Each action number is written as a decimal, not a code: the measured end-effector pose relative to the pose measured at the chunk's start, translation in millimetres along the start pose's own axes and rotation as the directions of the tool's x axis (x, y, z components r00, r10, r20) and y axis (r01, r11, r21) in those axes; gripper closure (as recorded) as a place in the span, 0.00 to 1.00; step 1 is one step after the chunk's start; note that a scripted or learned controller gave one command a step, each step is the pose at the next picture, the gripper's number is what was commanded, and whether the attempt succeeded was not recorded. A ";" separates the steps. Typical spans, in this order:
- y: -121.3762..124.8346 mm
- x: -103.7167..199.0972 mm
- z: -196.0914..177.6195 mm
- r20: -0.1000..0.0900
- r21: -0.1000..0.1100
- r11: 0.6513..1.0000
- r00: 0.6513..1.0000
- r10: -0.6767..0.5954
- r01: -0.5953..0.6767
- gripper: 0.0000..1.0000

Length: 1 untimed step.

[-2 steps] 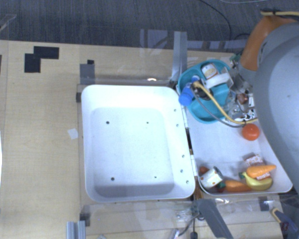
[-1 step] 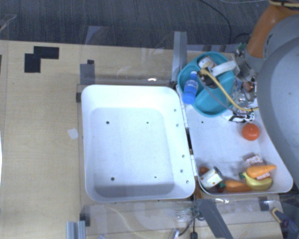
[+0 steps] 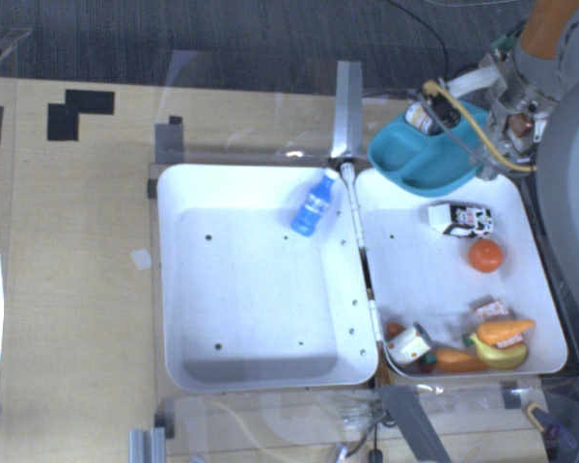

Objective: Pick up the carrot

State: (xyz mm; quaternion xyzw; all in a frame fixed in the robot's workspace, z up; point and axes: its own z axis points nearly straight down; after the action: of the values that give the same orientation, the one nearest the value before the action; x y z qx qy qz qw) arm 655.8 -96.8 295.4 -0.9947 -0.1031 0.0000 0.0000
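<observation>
Near right bin's front edge: orange tapered carrot (image 3: 507,335).

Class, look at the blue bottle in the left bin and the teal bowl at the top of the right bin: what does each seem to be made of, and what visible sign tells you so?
Blue bottle: probably clear-tinted plastic; light passes through its body, and the cap end looks pale.
Teal bowl: likely moulded plastic, opaque and smooth, with even colour and a soft sheen on its rim.

- A robotics lab: a pale wooden bench (image 3: 68,287) carrying two white bins (image 3: 188,374).
- Loose cables (image 3: 420,13) trail over grey carpet (image 3: 174,8).
- Black tape marks (image 3: 77,112).
</observation>
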 end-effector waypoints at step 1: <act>26.5 -19.4 96.3 0.004 0.002 0.909 0.909 -0.418 0.418 1.00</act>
State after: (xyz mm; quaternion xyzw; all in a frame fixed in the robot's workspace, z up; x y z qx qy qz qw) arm 642.3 -126.7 199.0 -0.9496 -0.3134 0.0023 0.0004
